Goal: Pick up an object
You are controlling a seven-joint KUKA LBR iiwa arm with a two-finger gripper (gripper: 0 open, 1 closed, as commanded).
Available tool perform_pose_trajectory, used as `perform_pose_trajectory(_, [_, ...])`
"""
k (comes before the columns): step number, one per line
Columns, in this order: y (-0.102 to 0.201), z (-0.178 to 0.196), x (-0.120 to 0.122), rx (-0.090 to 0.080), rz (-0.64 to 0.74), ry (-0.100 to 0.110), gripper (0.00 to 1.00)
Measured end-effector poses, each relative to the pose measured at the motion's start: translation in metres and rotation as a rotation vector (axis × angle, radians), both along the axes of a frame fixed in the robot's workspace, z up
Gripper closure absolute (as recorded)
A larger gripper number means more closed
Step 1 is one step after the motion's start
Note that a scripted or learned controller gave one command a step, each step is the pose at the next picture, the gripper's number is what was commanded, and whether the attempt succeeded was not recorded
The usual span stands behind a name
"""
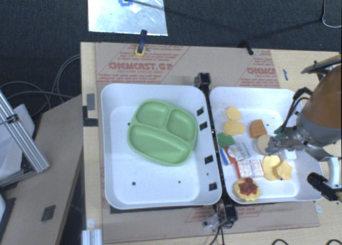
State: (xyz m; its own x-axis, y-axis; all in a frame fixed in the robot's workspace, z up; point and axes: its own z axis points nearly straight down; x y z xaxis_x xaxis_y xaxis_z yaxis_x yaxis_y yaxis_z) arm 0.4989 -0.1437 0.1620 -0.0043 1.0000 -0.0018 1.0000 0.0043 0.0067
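Jaws [273,145] low in right bin [288,195], amid toy food; opening and hold cannot be told. Yellow piece [271,163] just below, biscuit [257,128] beside. Nothing visibly lifted; pick remains.

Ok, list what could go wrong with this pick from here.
The gripper hangs low over the right white bin, where small toy food pieces lie crowded. A round tan piece and yellow pieces sit close together beside it, so it might nudge neighbours or catch two together.
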Motion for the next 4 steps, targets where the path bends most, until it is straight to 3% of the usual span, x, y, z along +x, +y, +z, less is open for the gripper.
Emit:
perform_pose_trajectory(1, [-0.001, 0.043, 0.003, 0.000, 0.000, 0.000, 1.00])
perform_pose_trajectory(2, [-0.002, 0.063, 0.004, 0.001, 0.000, 0.002, 1.00])
perform_pose_trajectory(4, [0.077, 0.054, 0.063, 0.002, 0.004, 0.003, 1.00])
